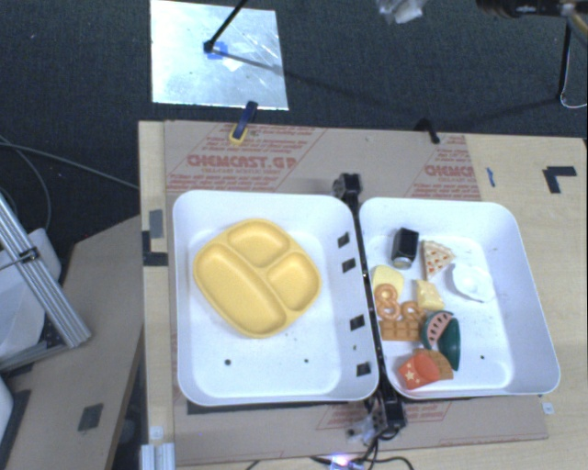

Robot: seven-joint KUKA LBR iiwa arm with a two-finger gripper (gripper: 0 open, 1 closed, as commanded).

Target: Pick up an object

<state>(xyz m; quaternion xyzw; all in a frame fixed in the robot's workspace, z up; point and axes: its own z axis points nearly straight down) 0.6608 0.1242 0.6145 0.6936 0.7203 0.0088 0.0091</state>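
Up top, gripper [401, 9] blurred, cropped by frame edge; its state unreadable. Toy food pile [421, 312] overlapping.

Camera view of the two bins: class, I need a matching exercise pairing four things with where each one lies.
Things:
1. yellow divided plate
2. dark can
3. pizza slice
4. watermelon slice

Places:
A. right bin, just right of the dark can
B. right bin, top of the toy cluster
C. left bin
D. right bin, low in the cluster beside a dark green piece

Pairs: 1-C, 2-B, 3-A, 4-D
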